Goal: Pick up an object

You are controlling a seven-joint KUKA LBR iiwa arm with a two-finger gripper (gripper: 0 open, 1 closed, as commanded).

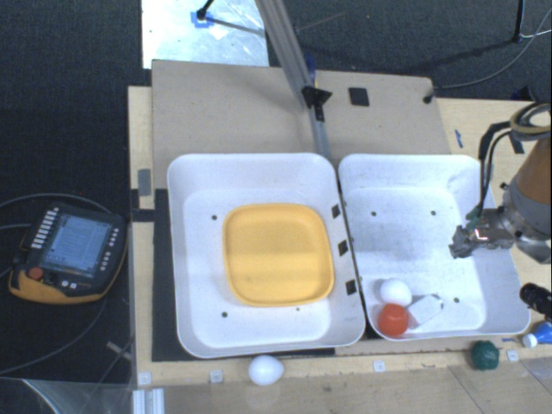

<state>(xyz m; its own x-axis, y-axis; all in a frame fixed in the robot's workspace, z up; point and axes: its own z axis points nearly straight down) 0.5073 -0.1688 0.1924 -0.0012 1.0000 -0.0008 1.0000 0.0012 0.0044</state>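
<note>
The gripper [464, 241] hangs over the right bin [405, 184], near its right wall; I cannot tell its state. A white ball [395, 291] and red ball [394, 319] touch in the near corner.

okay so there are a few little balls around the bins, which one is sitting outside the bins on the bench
The white ball on the bench, just below the left bin. The other white ball and the red ball both lie inside the right bin, touching each other.
</note>
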